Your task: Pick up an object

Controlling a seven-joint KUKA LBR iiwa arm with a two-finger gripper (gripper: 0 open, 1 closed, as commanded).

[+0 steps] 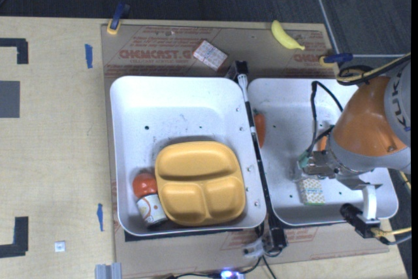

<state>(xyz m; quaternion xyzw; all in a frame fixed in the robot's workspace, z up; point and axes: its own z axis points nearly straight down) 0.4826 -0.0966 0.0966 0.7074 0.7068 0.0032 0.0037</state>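
Observation:
In the right bin (287,140), my gripper (313,168) hangs low near the front, under the arm's orange band. A small pale checkered pad (313,191) lies on the bin floor directly below and in front of it, partly covered by the wrist. An orange object (260,128) leans against the right bin's left wall. The left bin (130,108) holds a yellow compartment tray (199,181), upside up, at its front. A small orange-topped white container (148,198) is wedged beside the tray's left edge.
A yellow banana (286,35) and a small checkered packet (209,54) lie on the cardboard behind the bins. Cables run over the right bin's far wall and along its front edge. Blue clamps hold the cardboard's corners.

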